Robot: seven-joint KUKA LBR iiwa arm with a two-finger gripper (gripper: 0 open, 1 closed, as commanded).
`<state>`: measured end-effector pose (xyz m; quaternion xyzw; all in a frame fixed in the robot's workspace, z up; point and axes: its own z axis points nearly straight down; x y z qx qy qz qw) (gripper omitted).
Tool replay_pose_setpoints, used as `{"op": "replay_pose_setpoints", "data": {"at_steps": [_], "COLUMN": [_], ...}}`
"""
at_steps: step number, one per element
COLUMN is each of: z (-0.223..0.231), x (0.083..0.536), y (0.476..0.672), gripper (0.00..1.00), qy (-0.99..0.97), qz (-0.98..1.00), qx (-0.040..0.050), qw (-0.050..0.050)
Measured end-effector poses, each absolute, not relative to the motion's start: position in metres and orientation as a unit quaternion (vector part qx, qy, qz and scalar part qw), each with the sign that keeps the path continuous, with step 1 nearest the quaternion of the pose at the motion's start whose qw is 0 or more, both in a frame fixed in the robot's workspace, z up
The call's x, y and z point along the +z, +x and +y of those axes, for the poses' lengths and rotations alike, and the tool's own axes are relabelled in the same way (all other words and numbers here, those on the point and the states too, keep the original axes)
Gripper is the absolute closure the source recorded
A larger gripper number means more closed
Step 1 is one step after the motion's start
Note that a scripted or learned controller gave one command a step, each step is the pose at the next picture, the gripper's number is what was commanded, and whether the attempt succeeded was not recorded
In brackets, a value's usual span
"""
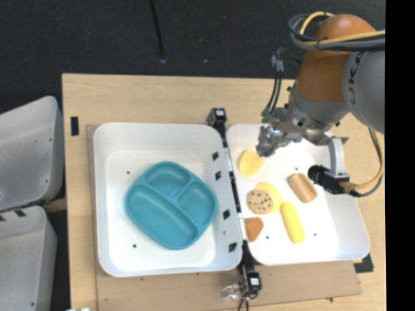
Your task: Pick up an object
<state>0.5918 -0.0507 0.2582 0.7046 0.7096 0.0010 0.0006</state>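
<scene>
In the right bin (337, 238) lie several food pieces: a pale yellow piece (251, 163) near the back left, a round cookie (260, 200), a tan bread roll (302, 187), a yellow banana-like piece (292, 222) and a small orange-brown piece (253, 228). My gripper (266, 147) hangs over the back of this bin, just above and to the right of the pale yellow piece. Its fingertips are close together, and I see nothing between them.
The left bin (110, 148) holds a teal divided plate (171, 203). A black clamped divider (228, 173) runs between the bins. The arm's orange band (331, 50) and its cables rise at the upper right. A black fitting (324, 176) sticks out beside the bread roll.
</scene>
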Motion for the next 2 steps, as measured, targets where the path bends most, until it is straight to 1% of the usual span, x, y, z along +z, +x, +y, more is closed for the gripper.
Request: {"op": "replay_pose_setpoints", "data": {"at_steps": [1,2], "z": [-0.003,0.045], "x": [0.248,0.236], "y": [0.588,0.59], "gripper": [1.0,1.0], "qy": [0.705,0.705], "qz": [0.709,0.709], "qx": [0.0003,-0.0003], "qw": [0.0,-0.001]}}
